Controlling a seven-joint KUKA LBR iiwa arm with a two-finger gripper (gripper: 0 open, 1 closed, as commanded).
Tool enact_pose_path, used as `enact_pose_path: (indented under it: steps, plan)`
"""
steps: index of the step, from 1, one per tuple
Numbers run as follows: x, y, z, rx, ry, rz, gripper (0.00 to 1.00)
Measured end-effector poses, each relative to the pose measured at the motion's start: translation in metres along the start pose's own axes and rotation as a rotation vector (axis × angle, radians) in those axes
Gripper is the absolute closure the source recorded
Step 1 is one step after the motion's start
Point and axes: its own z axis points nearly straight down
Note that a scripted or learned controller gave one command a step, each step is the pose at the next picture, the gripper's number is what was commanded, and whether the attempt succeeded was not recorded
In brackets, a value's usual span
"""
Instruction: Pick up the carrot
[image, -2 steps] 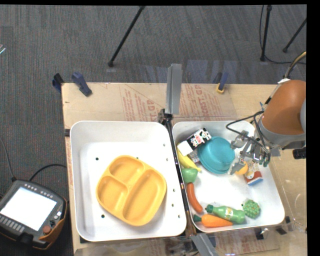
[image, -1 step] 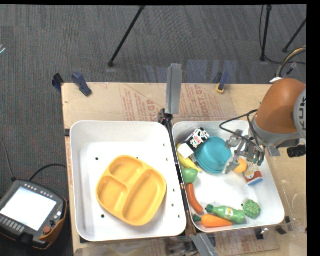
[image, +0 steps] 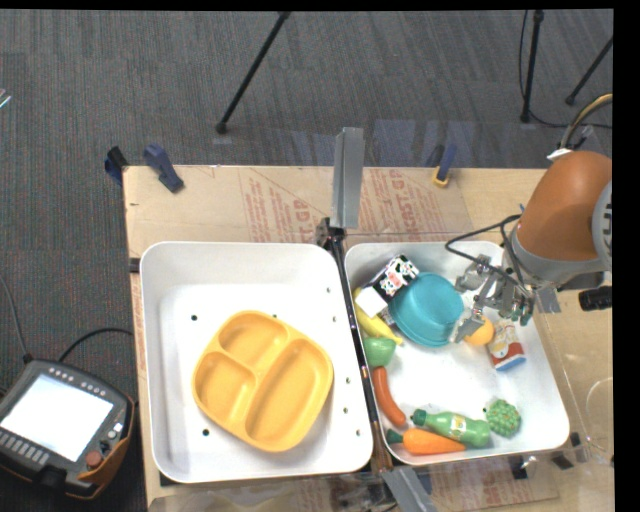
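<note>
The carrot (image: 432, 443), orange with a green tip, lies along the front wall of the right bin (image: 545, 385), just under a green bottle (image: 455, 426). My gripper (image: 490, 312) is in the back right of that bin, well away from the carrot. It sits directly over a small orange fruit (image: 480, 333), beside a teal bowl (image: 430, 308). Nothing of the carrot is under or in the gripper.
The right bin also holds a cow-patterned box (image: 397, 272), a banana (image: 375, 323), a green pepper (image: 378, 350), a red-orange sausage (image: 388, 397), a broccoli (image: 503, 417) and a small can (image: 508, 354). A yellow divided plate (image: 264, 378) lies in the left bin (image: 170, 300).
</note>
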Motion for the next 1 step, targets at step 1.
enact_pose_path:
  steps: [1]
  plan:
    - [0.0111,-0.0112,0.0203,0.007,0.04,0.032,0.0]
